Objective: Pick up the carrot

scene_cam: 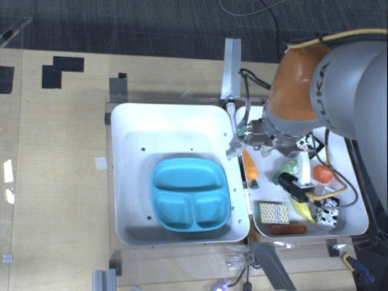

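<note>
Carrot [249,166] lies in the right bin [357,220], tight against that bin's left wall — just beside the divide between the two bins, roughly midway along the wall, its length running along it. It rests on the bin floor with nothing seen gripping it.

Gripper [242,139] sits directly above the carrot's upper end, at the left wall of the right bin. Whether its fingers are apart or together cannot be told; the wrist and cabling hide them. The arm [339,83], grey with an orange band, comes in from the right and covers the upper half of the right bin.

Other contents of the right bin, all clear of the carrot:
- a green item [290,170] near the bin's centre
- a red ball-like item [324,174] toward the right wall
- a banana [302,209] below centre
- a small patterned box [273,212] near the bottom edge
- a dark red sausage-shaped item [288,228] along the bottom edge
- a black-and-white spotted item [328,213] at the bottom right corner

Left bin [130,162] holds a blue divided tray [191,193], lying flat toward its bottom right corner — well apart from the carrot.
</note>
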Motion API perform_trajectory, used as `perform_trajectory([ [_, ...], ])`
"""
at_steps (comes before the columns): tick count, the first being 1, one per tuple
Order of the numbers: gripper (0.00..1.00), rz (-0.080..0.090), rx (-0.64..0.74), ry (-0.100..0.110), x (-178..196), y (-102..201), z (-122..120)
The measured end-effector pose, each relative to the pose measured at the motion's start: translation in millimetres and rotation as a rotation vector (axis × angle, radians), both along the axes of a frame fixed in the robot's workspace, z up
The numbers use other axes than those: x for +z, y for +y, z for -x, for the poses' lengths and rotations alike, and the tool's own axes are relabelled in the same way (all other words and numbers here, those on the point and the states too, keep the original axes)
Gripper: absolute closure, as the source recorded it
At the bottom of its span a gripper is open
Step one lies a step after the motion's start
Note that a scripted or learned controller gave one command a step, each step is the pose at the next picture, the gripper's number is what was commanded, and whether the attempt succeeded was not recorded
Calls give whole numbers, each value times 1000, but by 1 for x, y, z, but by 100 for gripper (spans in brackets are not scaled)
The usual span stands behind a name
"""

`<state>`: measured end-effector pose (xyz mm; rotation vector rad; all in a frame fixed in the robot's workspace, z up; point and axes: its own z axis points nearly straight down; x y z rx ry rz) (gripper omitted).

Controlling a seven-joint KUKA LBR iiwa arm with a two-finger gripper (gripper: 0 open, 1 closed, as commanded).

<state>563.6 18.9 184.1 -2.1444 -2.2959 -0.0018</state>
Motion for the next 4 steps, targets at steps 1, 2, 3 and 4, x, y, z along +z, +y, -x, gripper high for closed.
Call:
perform_trajectory([
  [1,0,0,-367,1,0,-20,18],
  [2,0,-1,-464,-5,126,-31,58],
  [3,0,1,-558,0,67,28,25],
  [4,0,0,-699,1,0,2,31],
])
